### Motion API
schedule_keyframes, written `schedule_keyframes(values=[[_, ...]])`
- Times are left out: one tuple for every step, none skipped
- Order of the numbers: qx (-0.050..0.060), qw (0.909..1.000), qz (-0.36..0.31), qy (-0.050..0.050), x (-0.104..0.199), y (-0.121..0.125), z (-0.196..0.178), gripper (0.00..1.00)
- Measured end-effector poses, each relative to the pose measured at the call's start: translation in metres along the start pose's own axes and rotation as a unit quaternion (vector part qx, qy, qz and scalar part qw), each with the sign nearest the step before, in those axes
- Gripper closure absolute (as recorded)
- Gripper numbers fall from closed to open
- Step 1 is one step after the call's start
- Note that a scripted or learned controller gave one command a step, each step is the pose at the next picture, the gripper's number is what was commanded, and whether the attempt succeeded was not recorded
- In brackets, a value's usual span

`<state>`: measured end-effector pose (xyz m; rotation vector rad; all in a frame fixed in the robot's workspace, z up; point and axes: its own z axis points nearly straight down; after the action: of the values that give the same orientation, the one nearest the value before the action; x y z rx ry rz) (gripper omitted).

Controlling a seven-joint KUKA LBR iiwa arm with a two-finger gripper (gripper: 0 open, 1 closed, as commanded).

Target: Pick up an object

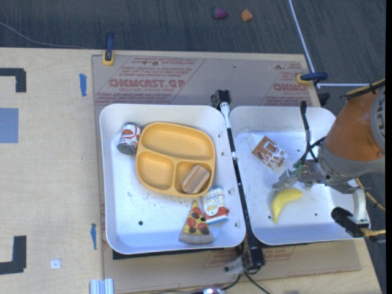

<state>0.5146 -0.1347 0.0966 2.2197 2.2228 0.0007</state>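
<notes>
The left bin (116,164) is holding a yellow divided tray (160,144) with a bun (195,179), a can (128,138), a carton (215,204) and a pizza slice (196,223). The right bin (318,228) is holding a banana (283,202) and a packet (269,152). The gripper (293,177) is hovering just above the banana; I cannot tell how far its fingers are parted.

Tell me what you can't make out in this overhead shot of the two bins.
- Tool: too small and blurred in the camera view to tell whether it grips the banana.
- Arm: cut off by the right edge.
- Can: label too small to read; the yellow tray hides its side.
- Brown packet: print unreadable.
- Two small bits on the floor: too small to identify.
</notes>
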Motion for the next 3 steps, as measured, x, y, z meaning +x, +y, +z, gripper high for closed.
schedule_keyframes(values=[[-0.009, 1.0, 0.002, -0.004, 0.04, -0.031, 0.008, 0.0], [-0.014, 0.9999, 0.004, -0.009, 0.036, -0.029, -0.004, 1.0], [-0.013, 0.9999, 0.004, -0.009, 0.036, -0.029, -0.004, 0.0]])
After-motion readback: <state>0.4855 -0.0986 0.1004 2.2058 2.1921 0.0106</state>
